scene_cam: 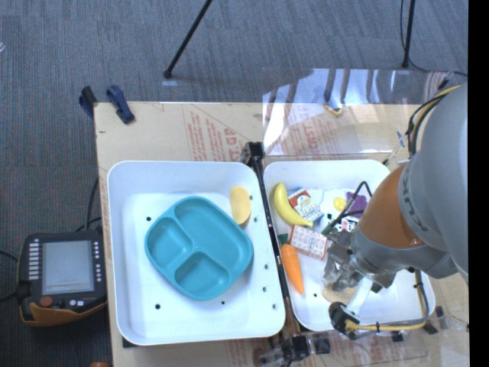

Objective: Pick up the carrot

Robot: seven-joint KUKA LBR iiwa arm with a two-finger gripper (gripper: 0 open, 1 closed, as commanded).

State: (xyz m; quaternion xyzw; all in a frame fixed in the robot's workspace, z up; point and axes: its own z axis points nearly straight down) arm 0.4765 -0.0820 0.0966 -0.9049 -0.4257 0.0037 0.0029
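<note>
The orange carrot [293, 267] lies lengthwise along the left wall of the right bin [382, 323], its tip pointing toward the front. My gripper [338, 272] hangs low over the middle of that bin, a short way right of the carrot and apart from it. The grey wrist and its orange band [382, 212] cover the space behind the gripper and part of the bin's right side.
A banana [288, 205], a red-and-white card [309, 241], a small box [306, 202] and a purple item [357, 202] crowd the back of the right bin. The left bin [130, 312] holds a blue divided plate [199, 247] and a pale yellow piece [241, 204].
</note>
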